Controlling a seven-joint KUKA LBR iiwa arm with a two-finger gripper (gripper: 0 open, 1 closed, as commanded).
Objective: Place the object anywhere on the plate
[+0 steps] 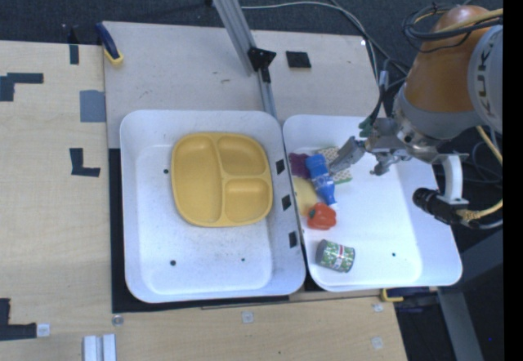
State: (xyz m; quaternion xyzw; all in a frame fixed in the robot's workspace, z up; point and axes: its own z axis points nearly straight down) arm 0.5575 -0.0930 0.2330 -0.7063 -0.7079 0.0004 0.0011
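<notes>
The plate [221,178] is mustard yellow, plain and without pattern; both bins are white, the left bin [147,229] speckled with a few dark dots; the right bin [409,245] holds a purple piece [297,164], a blue piece [321,181], a yellow piece [306,196], a red-orange piece [321,216] and a green can [335,256] with pale markings (its print too small to read); a pale speckled item [335,160] lies by the gripper [353,151], which is grey; the arm [449,73] shows orange above grey; the bench [49,212] is light wood with dark tape marks.
</notes>
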